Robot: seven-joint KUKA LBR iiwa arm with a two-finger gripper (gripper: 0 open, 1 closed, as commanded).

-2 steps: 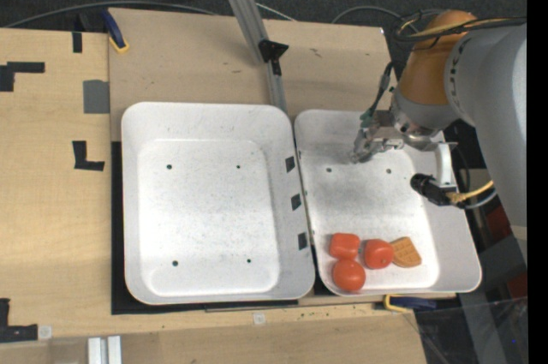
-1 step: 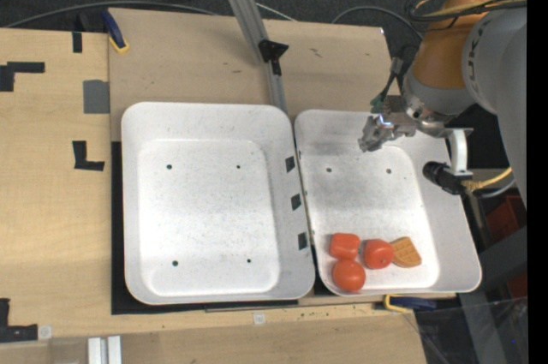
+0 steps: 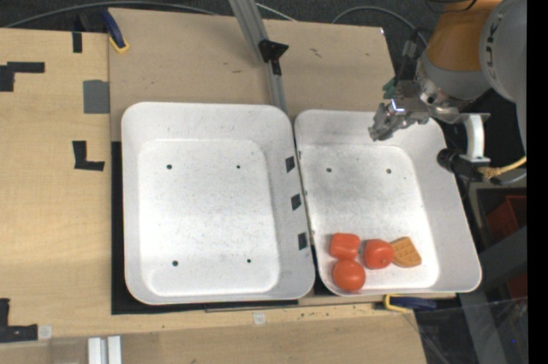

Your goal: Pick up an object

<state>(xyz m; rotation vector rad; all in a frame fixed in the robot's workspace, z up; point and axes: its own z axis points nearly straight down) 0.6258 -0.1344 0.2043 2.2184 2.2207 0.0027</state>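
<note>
At the near edge of the wooden bench (image 3: 51, 208), two shallow white bins are set side by side. In the right bin (image 3: 445, 208), four small objects are clustered at its near end, toward five o'clock of the bin floor. A round red piece (image 3: 348, 275) is seen nearest the rim; just beyond it, a red block (image 3: 344, 246) is placed at eleven o'clock of the round piece and a second red block (image 3: 378, 253) at two o'clock, both touching or nearly touching it. An orange-tan wedge (image 3: 406, 252) is found just at three o'clock of the second block. The left bin (image 3: 137, 182) is seen beside it, its right rim overlapping the right bin's left rim.

Farther back, over the far right corner of the right bin, the gripper (image 3: 383, 128) is held at about one o'clock of the bin, well apart from the cluster. Nothing is seen between its fingers; whether they are apart or together cannot be told. Behind it, the arm (image 3: 467, 37) with its orange band is seen. A grey metal pole (image 3: 244, 2) is slanted across the far bench.
</note>
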